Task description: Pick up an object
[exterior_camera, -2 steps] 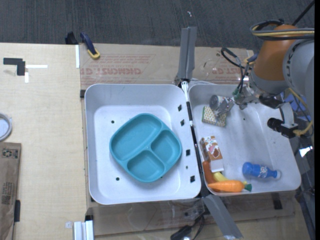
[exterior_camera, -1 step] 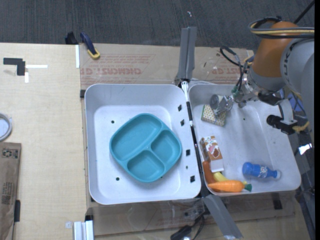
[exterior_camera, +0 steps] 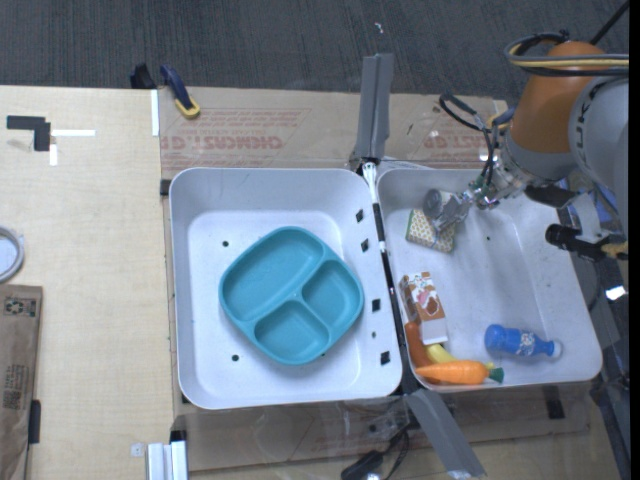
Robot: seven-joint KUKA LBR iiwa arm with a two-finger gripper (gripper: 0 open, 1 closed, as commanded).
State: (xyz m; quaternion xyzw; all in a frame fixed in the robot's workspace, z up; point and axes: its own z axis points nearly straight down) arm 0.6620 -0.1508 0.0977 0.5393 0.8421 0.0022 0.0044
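My gripper [exterior_camera: 443, 216] reaches down into the back left part of the right bin [exterior_camera: 560, 278]. It hangs right beside a small tan checkered square [exterior_camera: 421, 228], which lies flat against the bin's left wall. Whether the two touch is unclear. Further forward in the same bin lie a small red and white box [exterior_camera: 424, 296], an orange carrot [exterior_camera: 458, 372], a yellow piece [exterior_camera: 437, 353] tucked behind the carrot, and a blue bottle [exterior_camera: 520, 343] on its side at the front right.
The left bin [exterior_camera: 200, 268] holds a teal divided plate [exterior_camera: 291, 294]. A grey upright post [exterior_camera: 374, 108] stands at the back between the bins. The arm's orange band [exterior_camera: 560, 108] and cables hang over the right bin's back right corner.
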